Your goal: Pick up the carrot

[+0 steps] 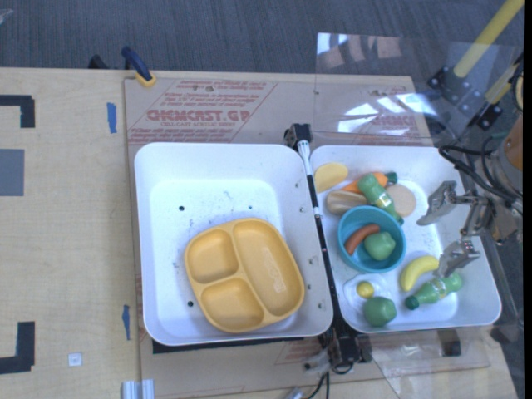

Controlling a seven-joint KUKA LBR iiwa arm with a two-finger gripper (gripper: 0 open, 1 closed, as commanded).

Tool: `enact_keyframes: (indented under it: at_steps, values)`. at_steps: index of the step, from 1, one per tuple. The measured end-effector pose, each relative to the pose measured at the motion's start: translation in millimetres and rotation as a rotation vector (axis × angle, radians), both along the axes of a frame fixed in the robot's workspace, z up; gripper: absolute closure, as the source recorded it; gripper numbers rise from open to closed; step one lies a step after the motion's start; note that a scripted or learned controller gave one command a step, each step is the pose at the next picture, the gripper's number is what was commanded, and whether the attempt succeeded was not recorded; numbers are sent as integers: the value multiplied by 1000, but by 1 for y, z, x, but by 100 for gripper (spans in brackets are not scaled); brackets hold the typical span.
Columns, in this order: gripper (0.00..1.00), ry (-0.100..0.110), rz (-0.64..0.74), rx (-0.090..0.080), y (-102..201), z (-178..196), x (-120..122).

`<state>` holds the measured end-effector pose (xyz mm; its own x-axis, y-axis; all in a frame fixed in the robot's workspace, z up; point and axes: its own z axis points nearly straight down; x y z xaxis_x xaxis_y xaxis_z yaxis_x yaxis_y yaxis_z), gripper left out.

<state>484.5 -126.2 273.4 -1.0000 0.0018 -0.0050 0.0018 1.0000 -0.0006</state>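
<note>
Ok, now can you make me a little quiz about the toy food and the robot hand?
1. True or false: the yellow three-part plastic tray lies in the left white bin.
2. Where is the small orange toy carrot? A: on the tray. B: in the right white bin, near its far edge. C: between the gripper's fingers.
3. Is the arm's two-finger gripper holding anything?

Key: 1 true. 2 B. 3 No: it is open over the right bin, with nothing between its fingers.
</note>
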Motion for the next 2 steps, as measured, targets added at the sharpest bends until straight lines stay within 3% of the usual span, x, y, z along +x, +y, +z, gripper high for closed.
enact_keyframes:
  at_steps: [1,2]
  values:
    - [0,-8,-57,-3,-57,98,35]
    - [0,11,-289,3,-91,-103,-7]
